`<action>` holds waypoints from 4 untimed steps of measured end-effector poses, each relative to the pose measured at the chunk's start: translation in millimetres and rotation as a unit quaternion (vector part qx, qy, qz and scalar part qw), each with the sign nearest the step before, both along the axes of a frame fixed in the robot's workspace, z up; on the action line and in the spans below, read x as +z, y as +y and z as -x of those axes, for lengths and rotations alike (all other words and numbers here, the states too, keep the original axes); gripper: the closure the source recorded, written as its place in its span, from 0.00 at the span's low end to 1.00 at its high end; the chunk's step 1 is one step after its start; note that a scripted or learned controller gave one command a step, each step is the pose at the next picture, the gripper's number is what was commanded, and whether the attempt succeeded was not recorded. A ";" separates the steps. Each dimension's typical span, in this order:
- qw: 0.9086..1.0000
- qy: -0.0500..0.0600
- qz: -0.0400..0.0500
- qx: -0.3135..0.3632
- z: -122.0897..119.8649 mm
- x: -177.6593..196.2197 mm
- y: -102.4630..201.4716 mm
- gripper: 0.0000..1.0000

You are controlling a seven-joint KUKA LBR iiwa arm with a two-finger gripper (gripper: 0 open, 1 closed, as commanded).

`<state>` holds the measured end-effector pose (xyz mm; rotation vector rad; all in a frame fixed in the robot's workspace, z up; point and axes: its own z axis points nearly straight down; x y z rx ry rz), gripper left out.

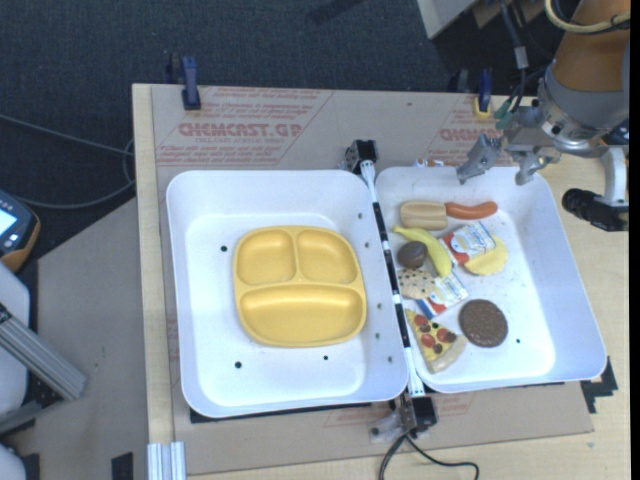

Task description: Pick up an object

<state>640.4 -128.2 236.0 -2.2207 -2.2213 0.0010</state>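
Nearest the camera, at the front of the right bin (560,363), lie a pizza slice (437,343) and a dark round cookie (483,323), near each other but apart. Behind them the toy food crowds together: a cracker-like piece (421,286) and a small packet (449,290) beside it, a brown ball (411,255) touching a banana (430,249), a yellow wedge (488,261) against a white packet (473,238), and at the back a bun (422,214) end to end with a sausage (471,209). The left bin (200,288) holds a yellow divided plate (299,286).

The gripper (504,166) hangs over the back rim of the right bin, above and behind the sausage. Its fingers (473,165) are spread apart with nothing between them.

The step in hand looks like choosing a target and coming down on it. A clean grasp would favour something standing free: the sausage is closest, but it is low and narrow, so the fingers should straddle it across its short side and go right down to the bin floor before closing. The cookie, well apart from its neighbours, is the other easy choice. The banana cluster risks catching two items at once or pushing them aside.
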 end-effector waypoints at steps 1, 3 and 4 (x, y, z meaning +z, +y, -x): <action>1.000 0.006 -0.002 0.001 20.7 -131.9 25.3 0.00; 1.000 -0.012 0.002 0.000 49.7 -132.3 25.1 1.00; 1.000 -0.007 -0.001 0.004 51.7 -22.9 89.6 1.00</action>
